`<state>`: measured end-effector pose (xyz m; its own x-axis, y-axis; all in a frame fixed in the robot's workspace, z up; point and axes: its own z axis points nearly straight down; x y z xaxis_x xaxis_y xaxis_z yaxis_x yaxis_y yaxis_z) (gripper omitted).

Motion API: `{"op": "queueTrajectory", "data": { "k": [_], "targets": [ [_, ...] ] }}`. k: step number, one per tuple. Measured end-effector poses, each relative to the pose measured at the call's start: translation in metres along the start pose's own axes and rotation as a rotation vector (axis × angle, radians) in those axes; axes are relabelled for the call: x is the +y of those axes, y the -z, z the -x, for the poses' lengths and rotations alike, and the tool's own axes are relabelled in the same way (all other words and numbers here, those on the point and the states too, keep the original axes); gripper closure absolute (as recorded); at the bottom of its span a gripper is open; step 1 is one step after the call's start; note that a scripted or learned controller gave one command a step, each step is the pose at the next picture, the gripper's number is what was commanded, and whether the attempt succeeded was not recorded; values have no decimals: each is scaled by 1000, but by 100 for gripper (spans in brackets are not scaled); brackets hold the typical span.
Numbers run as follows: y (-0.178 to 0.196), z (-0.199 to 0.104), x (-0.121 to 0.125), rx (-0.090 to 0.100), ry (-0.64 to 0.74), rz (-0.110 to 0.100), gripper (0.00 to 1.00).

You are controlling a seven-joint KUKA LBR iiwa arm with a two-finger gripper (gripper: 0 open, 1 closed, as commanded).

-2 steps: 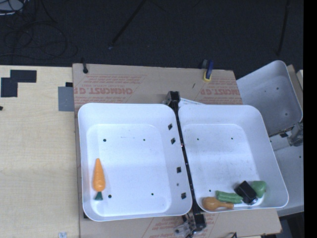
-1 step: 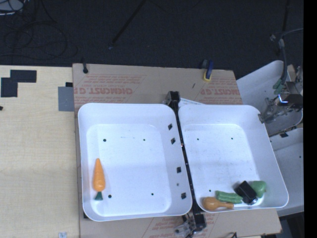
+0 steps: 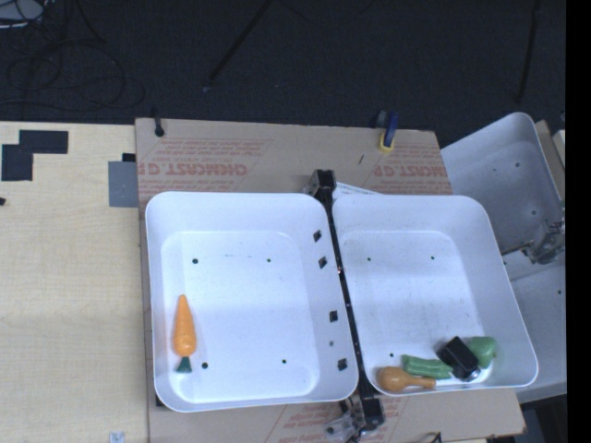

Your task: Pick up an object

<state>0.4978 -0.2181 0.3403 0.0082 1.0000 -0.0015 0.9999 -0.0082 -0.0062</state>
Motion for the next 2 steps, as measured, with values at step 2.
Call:
{"op": "queueTrajectory", "data": {
  "k": [2],
  "targets": [
    [135, -10, -24, 1, 4, 3, 100]
  ]
}}
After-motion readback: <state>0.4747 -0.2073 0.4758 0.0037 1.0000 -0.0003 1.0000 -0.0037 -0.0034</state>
